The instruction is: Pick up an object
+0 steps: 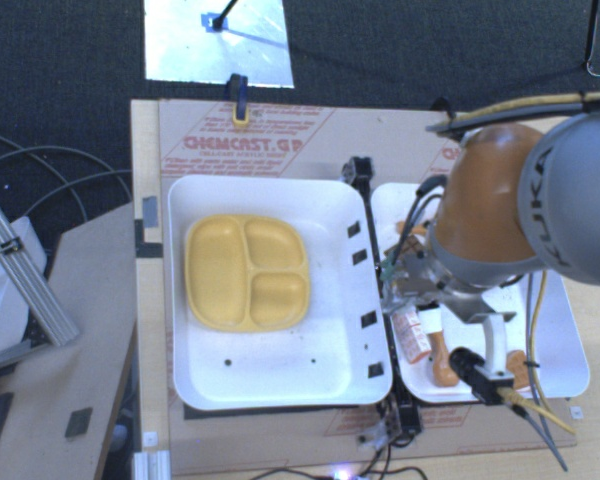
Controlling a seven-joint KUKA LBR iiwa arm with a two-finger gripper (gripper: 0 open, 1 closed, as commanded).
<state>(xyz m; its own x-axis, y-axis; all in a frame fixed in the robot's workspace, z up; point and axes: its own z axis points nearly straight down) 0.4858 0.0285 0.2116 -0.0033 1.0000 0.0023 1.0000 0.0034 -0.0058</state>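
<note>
Arm [500,198] w/ orange band sits over R bin [577,373]. Gripper [415,290] is low by the bin's 9 o'clock wall; open or closed, can't tell. Red-white packet [412,334] just at its 6. Orange stick-shaped piece [442,364] touches the packet at 4. Yellow divided plate [247,272] in L bin [280,388], toward 10.

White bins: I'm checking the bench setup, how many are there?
2. The left bin holds a yellow divided plate; the right bin lies beside it, partly covered by the arm.
</note>
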